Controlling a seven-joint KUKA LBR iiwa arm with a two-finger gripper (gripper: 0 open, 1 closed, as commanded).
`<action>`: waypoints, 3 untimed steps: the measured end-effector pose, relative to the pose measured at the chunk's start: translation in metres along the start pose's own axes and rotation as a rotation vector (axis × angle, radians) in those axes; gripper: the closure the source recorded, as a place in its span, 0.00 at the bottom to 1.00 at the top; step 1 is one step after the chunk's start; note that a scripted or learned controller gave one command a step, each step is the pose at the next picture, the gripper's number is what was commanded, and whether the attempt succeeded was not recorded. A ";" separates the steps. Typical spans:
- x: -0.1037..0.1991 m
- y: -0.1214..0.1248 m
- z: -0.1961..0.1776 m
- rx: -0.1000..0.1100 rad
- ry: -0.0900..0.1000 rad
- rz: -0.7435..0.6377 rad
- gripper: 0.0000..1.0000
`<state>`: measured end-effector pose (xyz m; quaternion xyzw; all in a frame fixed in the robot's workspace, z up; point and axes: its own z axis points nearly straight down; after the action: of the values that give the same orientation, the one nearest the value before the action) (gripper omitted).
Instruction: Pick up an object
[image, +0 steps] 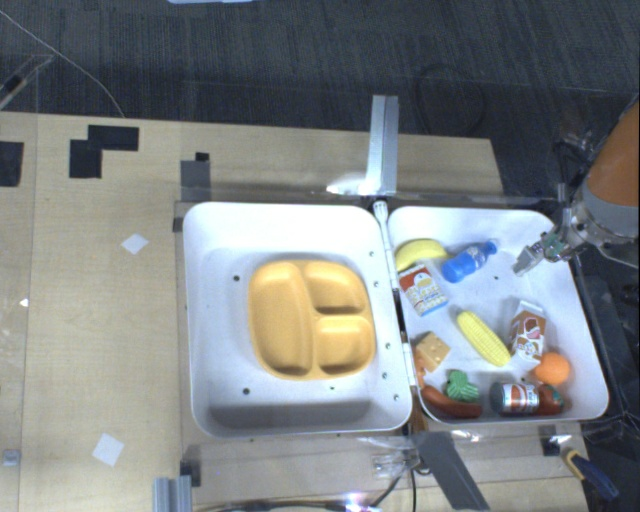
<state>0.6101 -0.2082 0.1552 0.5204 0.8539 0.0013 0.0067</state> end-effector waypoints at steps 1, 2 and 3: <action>0.040 -0.075 -0.018 0.004 0.004 -0.065 1.00; 0.029 -0.048 0.038 0.001 0.003 0.294 1.00; 0.029 -0.049 0.040 0.005 0.005 0.294 0.00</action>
<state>0.5536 -0.2049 0.1144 0.6398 0.7685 0.0015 0.0033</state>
